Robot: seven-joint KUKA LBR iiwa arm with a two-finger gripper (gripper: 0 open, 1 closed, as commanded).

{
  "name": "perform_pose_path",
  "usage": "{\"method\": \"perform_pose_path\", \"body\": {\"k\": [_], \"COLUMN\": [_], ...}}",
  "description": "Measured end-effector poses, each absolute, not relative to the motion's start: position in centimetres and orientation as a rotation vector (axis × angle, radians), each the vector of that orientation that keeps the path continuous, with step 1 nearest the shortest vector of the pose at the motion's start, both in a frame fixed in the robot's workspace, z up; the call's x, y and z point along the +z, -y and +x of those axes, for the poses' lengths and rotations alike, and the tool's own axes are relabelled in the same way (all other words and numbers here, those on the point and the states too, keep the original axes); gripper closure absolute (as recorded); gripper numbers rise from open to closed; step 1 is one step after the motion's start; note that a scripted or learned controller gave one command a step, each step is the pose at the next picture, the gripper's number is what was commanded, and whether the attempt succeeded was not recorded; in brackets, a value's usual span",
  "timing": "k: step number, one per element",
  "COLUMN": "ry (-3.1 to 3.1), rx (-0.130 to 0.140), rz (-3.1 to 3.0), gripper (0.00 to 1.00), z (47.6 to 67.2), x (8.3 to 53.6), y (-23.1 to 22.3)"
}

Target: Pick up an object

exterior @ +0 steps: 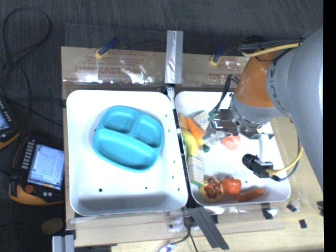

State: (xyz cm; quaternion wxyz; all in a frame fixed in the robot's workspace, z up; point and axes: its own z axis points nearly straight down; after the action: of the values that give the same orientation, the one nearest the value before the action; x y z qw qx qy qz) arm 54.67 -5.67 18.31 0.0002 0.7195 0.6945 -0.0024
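**Gripper low in the right bin, among the toy food**

Start at the near edge of your view. Along the front wall of the right bin (pixel 281 193) you see a red tomato (pixel 231 185) with a brown, mottled item (pixel 211 189) touching its left side and a thin reddish piece (pixel 251 194) lying just to its right. A small mesh-patterned packet (pixel 196 167) rests a little farther back, close to the divider between the bins.

Move up and you reach the gripper (pixel 218 132), down inside the right bin near its left half. You cannot tell whether it is open or closed — the wrist housing hides its tips. Just beside it lie a banana (pixel 189 143) and an orange carrot (pixel 194 130), side by side against the divider, and a pinkish-red round piece (pixel 230 141) sits just to the right of the gripper body. Nothing is visibly clamped.

In the left bin (pixel 84 193), a blue divided plate (pixel 128 136) lies near the middle, tilted across it.

Farther back, the grey arm (pixel 296 77) with its orange band enters from the right — above it, clear plastic sheeting (pixel 123 67) is clipped along the bench's far edge.
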Motion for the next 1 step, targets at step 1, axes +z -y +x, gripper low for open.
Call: {"method": "perform_pose_path", "body": {"k": [1], "ry": [-1.976], "rx": [-0.010], "rz": [2.443], "gripper": [1.00], "z": [48.25], "x": [18.30], "y": [8.30]}}
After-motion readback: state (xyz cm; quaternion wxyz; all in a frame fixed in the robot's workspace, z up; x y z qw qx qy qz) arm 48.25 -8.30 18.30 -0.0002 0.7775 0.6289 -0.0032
